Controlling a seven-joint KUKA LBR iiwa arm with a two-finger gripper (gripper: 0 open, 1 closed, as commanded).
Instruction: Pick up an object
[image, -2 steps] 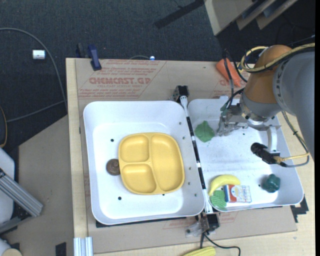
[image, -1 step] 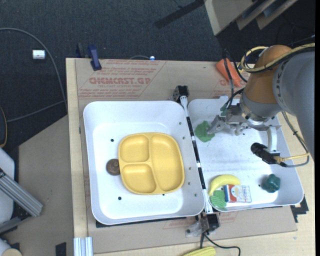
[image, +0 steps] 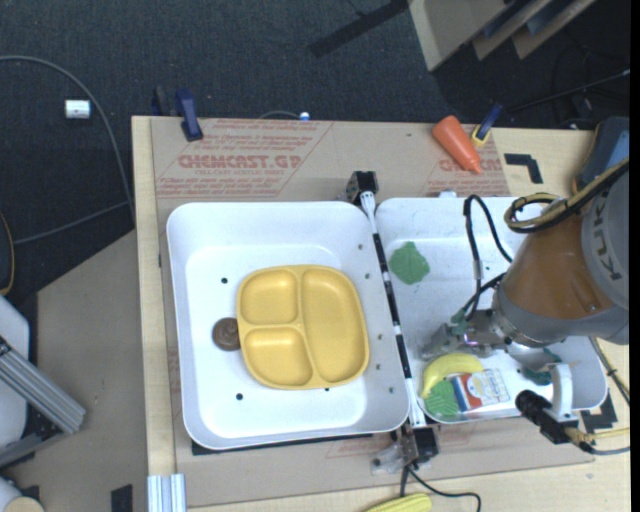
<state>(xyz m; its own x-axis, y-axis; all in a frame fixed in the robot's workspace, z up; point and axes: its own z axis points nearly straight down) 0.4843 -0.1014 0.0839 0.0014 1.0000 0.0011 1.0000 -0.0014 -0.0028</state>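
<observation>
Reaching in from the right side of the frame, the arm (image: 565, 275) bends down over the right bin (image: 440, 215), and its orange band sits above the lower right part of that bin. The gripper (image: 462, 340) is low in the bin, near the bin's lower left area, but the wrist covers most of it — I cannot tell how the hand is set, and nothing can be seen held in it.

Just below the gripper, in the lower part of the right bin, lies a small pile of objects: a yellow banana-like piece (image: 447, 365), a green round piece (image: 440, 400) and a white box with coloured print (image: 485, 392). They lie touching each other. Whether the gripper touches the yellow piece is not clear from this angle. Higher in the same bin, near its left wall, a green soft object (image: 409, 264) lies alone, well apart from the pile.

In the left bin (image: 190, 300) a yellow divided plate (image: 302, 327) with three compartments rests in the middle. A small brown round object (image: 226, 334) lies just beside the plate's left edge, partly under it.

On the bench (image: 240, 160), outside the bins, an orange carrot-like object (image: 458, 145) lies in the upper right of the frame, and a blue clamp (image: 187, 115) is at the upper left corner of the bench.
</observation>
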